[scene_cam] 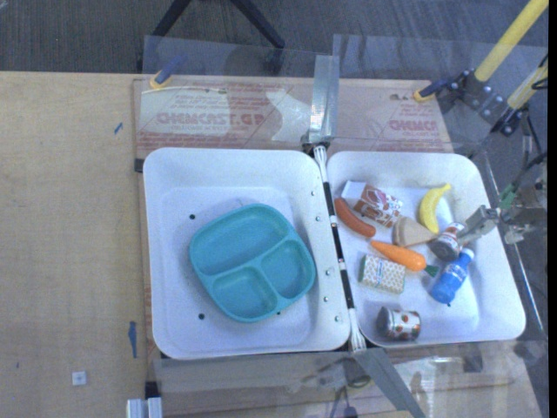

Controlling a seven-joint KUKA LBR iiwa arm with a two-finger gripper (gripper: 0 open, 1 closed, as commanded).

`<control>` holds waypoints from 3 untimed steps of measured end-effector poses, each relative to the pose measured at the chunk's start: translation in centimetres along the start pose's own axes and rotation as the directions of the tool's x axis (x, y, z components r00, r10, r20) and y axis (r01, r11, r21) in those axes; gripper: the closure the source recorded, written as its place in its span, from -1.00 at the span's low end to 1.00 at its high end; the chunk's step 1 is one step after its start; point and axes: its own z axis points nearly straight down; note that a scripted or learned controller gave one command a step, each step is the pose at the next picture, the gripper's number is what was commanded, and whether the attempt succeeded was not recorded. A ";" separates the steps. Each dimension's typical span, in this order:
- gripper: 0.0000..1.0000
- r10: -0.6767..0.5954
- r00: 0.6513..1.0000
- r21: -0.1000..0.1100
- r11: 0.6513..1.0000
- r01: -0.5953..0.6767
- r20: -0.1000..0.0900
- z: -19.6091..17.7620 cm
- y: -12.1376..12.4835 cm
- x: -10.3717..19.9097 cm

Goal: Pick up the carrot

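Note:
The carrot is a small orange piece lying flat near the middle of the right bin, with its tip pointing left. My gripper comes in over the bin's right rim, low and slanted toward the lower left. It is to the right of the carrot and apart from it, close to a small can. Nothing shows between its fingers.
Around the carrot lie a red sausage, a snack packet, a tan wedge, a banana, a cracker box, a blue bottle and another can. The left bin holds a teal divided plate.

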 end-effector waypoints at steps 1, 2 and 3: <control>-1.00 -0.129 0.992 0.004 0.992 0.129 -0.011 13.9 -1.6 -3.0; 1.00 -0.124 0.992 -0.001 0.992 0.124 0.000 12.8 -1.4 -3.5; 1.00 -0.233 0.973 -0.003 0.973 0.233 0.002 2.5 3.1 2.3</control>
